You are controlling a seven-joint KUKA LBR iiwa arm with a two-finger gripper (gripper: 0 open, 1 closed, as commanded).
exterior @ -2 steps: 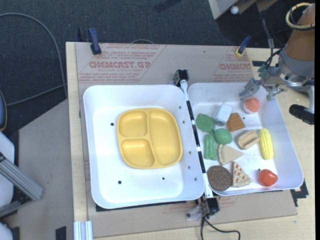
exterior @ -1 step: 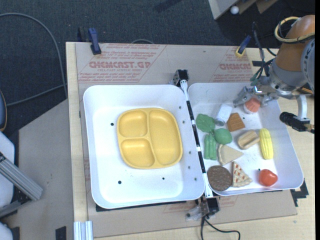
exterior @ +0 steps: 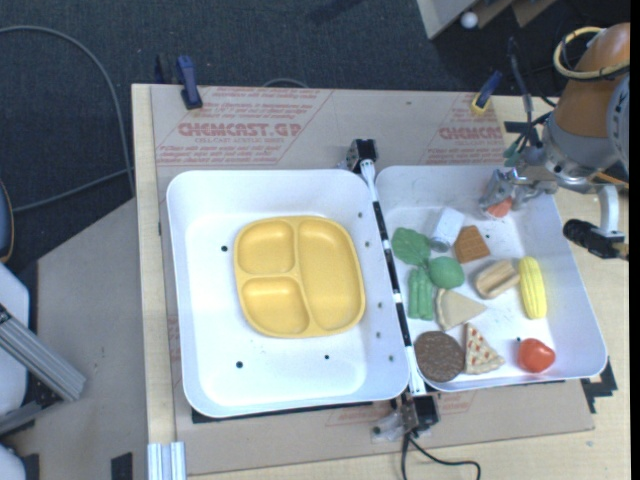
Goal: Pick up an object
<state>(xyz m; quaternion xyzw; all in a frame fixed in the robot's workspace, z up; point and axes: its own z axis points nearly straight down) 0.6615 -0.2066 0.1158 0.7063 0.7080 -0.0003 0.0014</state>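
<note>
My gripper [exterior: 500, 196] hangs over the back of the right bin [exterior: 578, 298], below the grey wrist with its orange band. A small red-orange piece [exterior: 496, 208] shows right at its tip; whether it is held or lying in the bin I cannot tell. Toy foods lie in that bin: green leafy pieces [exterior: 410, 245], an orange-brown wedge [exterior: 471, 243], a tan bun [exterior: 494, 278], a yellow corn cob [exterior: 533, 287], a cream wedge [exterior: 458, 309], a brown patty [exterior: 438, 356], a pizza slice [exterior: 481, 349] and a red tomato [exterior: 537, 355].
The left bin [exterior: 195, 268] holds a yellow divided plate [exterior: 300, 273]. A black divider rail [exterior: 385, 258] runs between the bins. A white card [exterior: 449, 222] lies near the gripper. Blue clamps [exterior: 187, 80] grip the board's back edge.
</note>
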